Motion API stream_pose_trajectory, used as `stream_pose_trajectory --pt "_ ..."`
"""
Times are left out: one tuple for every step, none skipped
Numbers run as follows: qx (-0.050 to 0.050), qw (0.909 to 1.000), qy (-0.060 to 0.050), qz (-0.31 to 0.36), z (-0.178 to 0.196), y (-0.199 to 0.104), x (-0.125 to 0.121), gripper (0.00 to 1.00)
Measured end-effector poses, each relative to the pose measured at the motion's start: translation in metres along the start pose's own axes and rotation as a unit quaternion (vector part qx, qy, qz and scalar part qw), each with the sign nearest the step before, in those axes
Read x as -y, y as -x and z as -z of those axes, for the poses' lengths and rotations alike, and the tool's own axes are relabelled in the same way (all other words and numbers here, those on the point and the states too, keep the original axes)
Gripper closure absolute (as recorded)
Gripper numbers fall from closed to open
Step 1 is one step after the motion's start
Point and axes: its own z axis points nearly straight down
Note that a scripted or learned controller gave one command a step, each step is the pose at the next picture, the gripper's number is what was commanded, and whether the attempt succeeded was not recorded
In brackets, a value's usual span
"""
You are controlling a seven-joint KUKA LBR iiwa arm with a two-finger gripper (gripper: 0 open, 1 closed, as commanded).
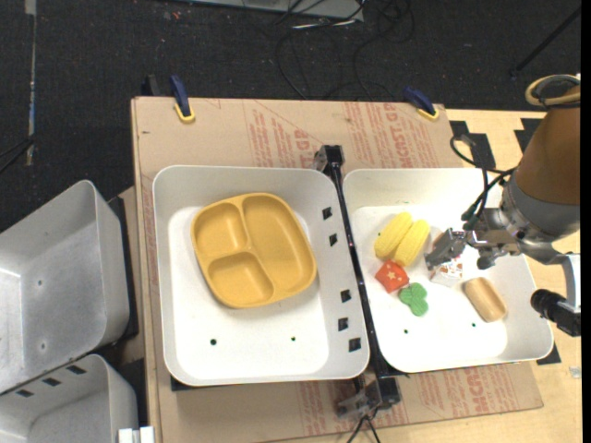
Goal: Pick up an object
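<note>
The right bin (517,344) holds several small items. Two yellow corn cobs (402,238) lie side by side at its left. Below them sit a red piece (392,276) and a green piece (415,299). A tan bread roll (484,299) lies further right. My gripper (447,248) hangs low over the bin's middle, just right of the corn and directly above a small white item with red marks (449,270). I see nothing held in it.
The left bin (194,340) holds a yellow divided plate (253,248). A black divider with clips (343,247) runs between the bins. The arm's orange band (557,150) and grey wrist (536,212) overhang the right bin's right side.
</note>
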Motion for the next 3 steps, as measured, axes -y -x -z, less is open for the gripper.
stream_pose_trajectory --pt "0.001 1.0000 0.006 0.001 0.006 0.000 -0.002 0.00" --pt "0.001 1.0000 0.004 0.000 -0.051 -0.005 -0.012 0.00" --pt "0.000 1.0000 0.004 0.000 -0.096 -0.012 -0.011 0.00"
